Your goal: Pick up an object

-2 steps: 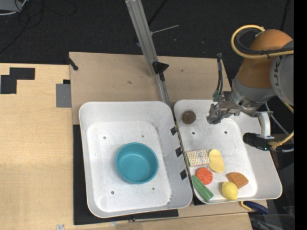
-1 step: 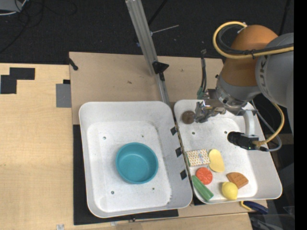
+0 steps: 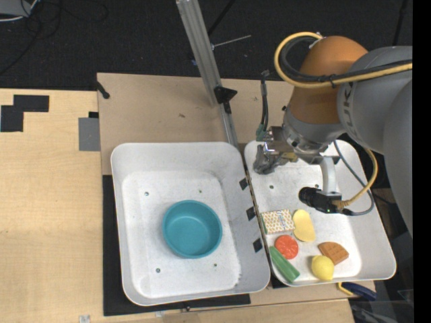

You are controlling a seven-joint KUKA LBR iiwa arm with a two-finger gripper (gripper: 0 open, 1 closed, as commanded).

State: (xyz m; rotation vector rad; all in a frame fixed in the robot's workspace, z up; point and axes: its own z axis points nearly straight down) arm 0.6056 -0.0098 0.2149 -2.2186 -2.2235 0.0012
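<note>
My gripper (image 3: 264,161) hangs over the far left part of the right bin (image 3: 367,264), pointing down, with the grey arm and its orange band behind it. Nothing shows between its fingers. Near the front of that bin lie a patterned cracker-like square (image 3: 277,221), a pale yellow piece (image 3: 304,225), a red tomato (image 3: 287,246), a green vegetable (image 3: 285,264), a yellow lemon (image 3: 322,267) and a brown bread-like piece (image 3: 333,251). All of them sit well below the gripper in the view. A teal bowl (image 3: 192,229) rests in the left bin (image 3: 135,180).
A slanted metal rail (image 3: 205,56) rises behind the bins. Black clips (image 3: 250,212) mark the divide between the bins. A black cable end (image 3: 316,198) and looped hoses hang from the arm over the right bin. Wooden bench surface lies to the left.
</note>
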